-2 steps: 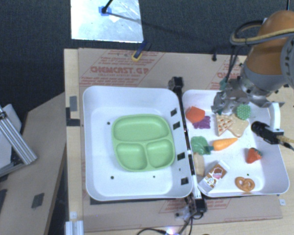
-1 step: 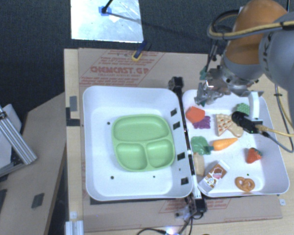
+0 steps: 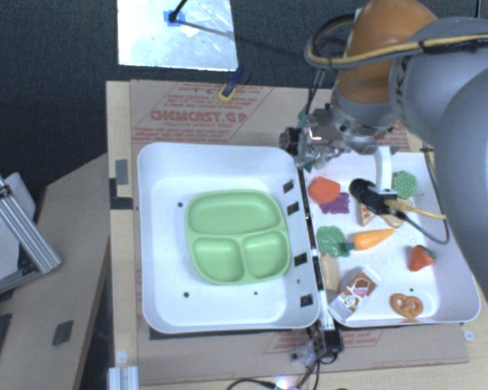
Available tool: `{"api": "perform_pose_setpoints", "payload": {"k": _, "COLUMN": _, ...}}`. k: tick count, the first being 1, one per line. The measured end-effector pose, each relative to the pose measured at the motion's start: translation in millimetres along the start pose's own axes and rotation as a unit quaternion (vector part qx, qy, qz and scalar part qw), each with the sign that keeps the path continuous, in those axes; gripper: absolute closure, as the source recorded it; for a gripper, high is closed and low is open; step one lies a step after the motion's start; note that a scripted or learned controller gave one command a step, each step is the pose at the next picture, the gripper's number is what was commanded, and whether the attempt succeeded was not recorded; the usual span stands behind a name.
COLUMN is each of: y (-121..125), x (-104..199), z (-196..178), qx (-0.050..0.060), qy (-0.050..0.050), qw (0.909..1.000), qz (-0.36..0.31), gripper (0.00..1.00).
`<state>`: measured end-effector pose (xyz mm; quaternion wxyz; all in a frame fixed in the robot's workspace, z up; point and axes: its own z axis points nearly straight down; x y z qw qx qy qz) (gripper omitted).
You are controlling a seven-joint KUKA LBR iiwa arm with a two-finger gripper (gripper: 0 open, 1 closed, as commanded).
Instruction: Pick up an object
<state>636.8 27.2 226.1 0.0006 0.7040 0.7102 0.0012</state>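
Note:
The right bin (image 3: 459, 295) holds several toy foods. An orange-red piece (image 3: 324, 189) lies beside purple grapes (image 3: 336, 205), with a green leafy piece (image 3: 330, 240) and a carrot (image 3: 374, 238) below them. Nearer the front are a strawberry (image 3: 421, 257), a pretzel (image 3: 406, 305) and a small printed carton (image 3: 354, 291). A green round piece (image 3: 405, 184) lies at the far right. My gripper (image 3: 307, 146) hangs over the right bin's back left corner, just above the orange-red piece. I see nothing held in it.
The left bin (image 3: 159, 218) holds a green divided plate (image 3: 236, 236). A tan stick (image 3: 331, 273) lies by the divider between the bins. The arm's grey body covers the right bin's back right. A shiny sheet (image 3: 177, 23) lies behind the bench.

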Motion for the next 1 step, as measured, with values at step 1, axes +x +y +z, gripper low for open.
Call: {"api": "perform_pose_setpoints", "payload": {"k": 1, "y": 25.4, "x": 47.5, "z": 11.7, "qx": 0.0, "qy": 0.0, "qw": 1.0, "qz": 0.0, "gripper": 1.0}}
